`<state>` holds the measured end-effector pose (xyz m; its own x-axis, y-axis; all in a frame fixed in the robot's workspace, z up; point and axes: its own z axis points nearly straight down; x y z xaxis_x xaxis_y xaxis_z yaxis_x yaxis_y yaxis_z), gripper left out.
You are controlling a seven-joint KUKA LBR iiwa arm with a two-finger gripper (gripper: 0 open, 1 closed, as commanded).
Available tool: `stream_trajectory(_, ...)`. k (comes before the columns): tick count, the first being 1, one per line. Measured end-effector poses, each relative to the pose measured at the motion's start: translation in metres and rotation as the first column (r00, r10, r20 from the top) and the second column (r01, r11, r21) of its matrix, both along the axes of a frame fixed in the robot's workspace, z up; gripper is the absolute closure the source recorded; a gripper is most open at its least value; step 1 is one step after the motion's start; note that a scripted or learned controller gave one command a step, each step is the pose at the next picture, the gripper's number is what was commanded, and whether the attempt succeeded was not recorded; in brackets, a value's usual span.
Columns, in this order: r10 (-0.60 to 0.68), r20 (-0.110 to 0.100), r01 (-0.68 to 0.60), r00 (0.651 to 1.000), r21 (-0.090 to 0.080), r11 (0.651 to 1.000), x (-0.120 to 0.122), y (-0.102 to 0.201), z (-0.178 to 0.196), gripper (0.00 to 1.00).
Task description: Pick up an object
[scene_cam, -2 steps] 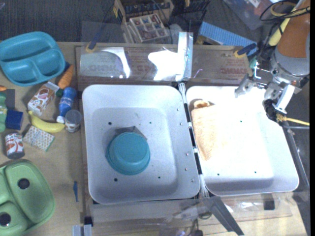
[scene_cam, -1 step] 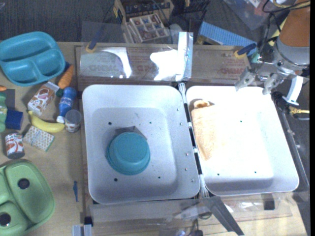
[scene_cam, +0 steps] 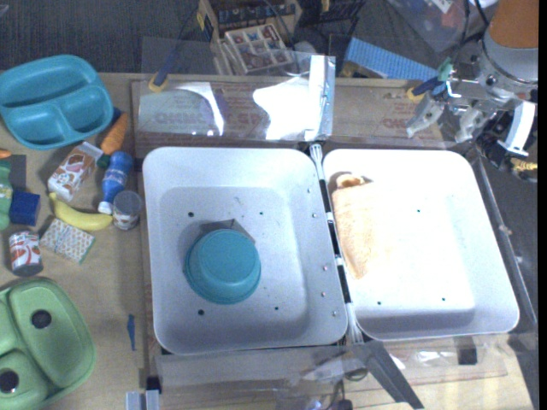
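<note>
Looking down at a slant on my table [scene_cam: 111, 314], I see two shallow white bins side by side. In the left bin [scene_cam: 171, 186], a teal bowl [scene_cam: 223, 266] sits upside down, a little left of centre and toward the near side. In the right bin [scene_cam: 444, 254], a tan cloth-like object [scene_cam: 355, 229] lies along the left wall, running from the far corner toward the middle; it touches or nearly touches that wall.

My arm [scene_cam: 517, 15] comes in from the upper right, grey with an orange band. The claw [scene_cam: 436, 114] hangs above the far right corner of the right bin, outside its rim and well apart from both the cloth and the bowl. Its parts are small and cluttered from here, so I cannot tell how its fingers stand, and I see nothing between them.

Left of the bins, the table carries loose items: a teal divided tray [scene_cam: 55, 101] at the far left, a banana [scene_cam: 79, 214], a small blue bottle [scene_cam: 114, 180], a grey can [scene_cam: 126, 207], a small carton [scene_cam: 72, 172], and a green moulded tray [scene_cam: 38, 344] at the near left corner. Behind the bins lie crumpled clear plastic sheets [scene_cam: 248, 109].
</note>
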<state>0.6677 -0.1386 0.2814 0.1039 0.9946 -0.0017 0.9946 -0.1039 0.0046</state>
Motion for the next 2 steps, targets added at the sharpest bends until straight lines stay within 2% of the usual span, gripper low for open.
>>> stream_trajectory(1, 0.344, -0.003, -0.344, 0.939, 0.002, 0.939, 0.0, 0.043, -0.173, 0.0)
stream_trajectory(2, 0.397, -0.002, -0.397, 0.918, 0.001, 0.918, 0.001, 0.042, -0.193, 0.0)
